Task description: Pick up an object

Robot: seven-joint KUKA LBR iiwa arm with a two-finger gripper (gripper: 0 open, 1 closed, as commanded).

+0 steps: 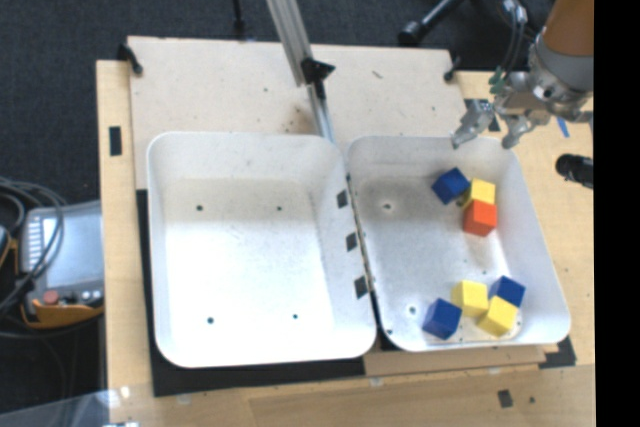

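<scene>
At the right bin's point(540, 255) 5 o'clock corner lie a blue cube point(441, 317), a yellow cube point(471, 295), a second yellow point(500, 316) and a second blue point(509, 290), bunched close; farther back, toward 1 o'clock, an orange cube point(480, 217) touches a yellow one point(483, 192) with a blue point(450, 184) just beside. Beyond them the jaws point(487, 128) hang spread apart, gripping nothing, above the bin's far rim; the left bin point(160, 215) sits at 9 o'clock on the desk point(220, 75).

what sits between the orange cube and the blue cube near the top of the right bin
A yellow cube lies between the orange cube and the blue cube, close against both, in the camera view.
</scene>
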